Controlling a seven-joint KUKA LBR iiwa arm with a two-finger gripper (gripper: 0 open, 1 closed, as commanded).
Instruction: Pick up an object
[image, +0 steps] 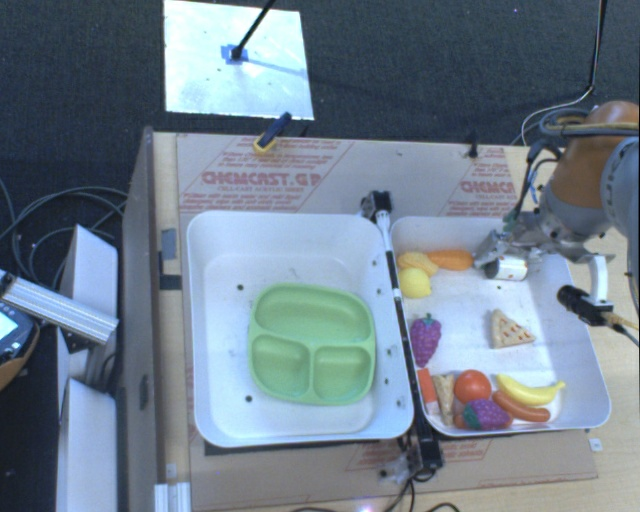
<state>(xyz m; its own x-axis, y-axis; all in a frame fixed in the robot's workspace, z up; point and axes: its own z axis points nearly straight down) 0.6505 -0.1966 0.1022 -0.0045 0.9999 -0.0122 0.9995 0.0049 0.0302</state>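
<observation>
Two white bins are seen side by side at centre frame. The left bin (215, 300) holds a green divided tray (312, 343). The right bin (580, 350) holds toy food: a carrot (450, 259) and a lemon (414, 283) at its upper left, purple grapes (425, 338) below them by the divider, a pizza slice (510, 329) at mid right, and a tomato (472, 385), banana (530, 389), sausage (520, 408) and second grape bunch (487, 413) clustered along the lower edge. The arm (590, 170) is seen at the upper right, with the gripper (505, 262) low over the right bin's upper part, just right of the carrot. Nothing is seen between its tips. Whether the jaws are open or closed cannot be told.
</observation>
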